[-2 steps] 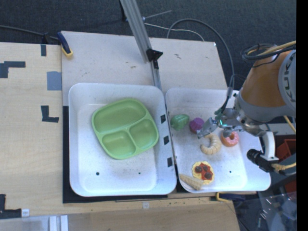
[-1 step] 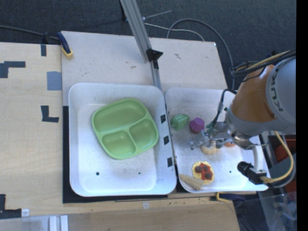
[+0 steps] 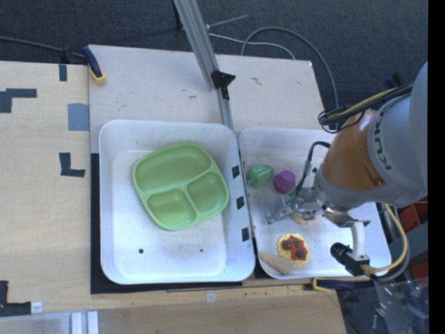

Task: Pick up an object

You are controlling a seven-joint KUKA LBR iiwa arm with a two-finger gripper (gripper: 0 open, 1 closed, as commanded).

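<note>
Toy food still unlifted in the right bin (image 3: 268, 139): gripper (image 3: 295, 206) lowered among the pieces, finger state impossible to tell, nothing seen held. Purple piece (image 3: 284, 181) and green piece (image 3: 259, 176) just beyond; pizza slice (image 3: 293, 248) nearer the front. Green divided plate (image 3: 182, 184) apart in the left bin (image 3: 118, 207).

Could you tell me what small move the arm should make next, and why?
Probably lower the pincer straight down and close it. It sits low in the right bin, among the purple piece, green piece and small pizza, with nothing visibly between its fingers.
</note>
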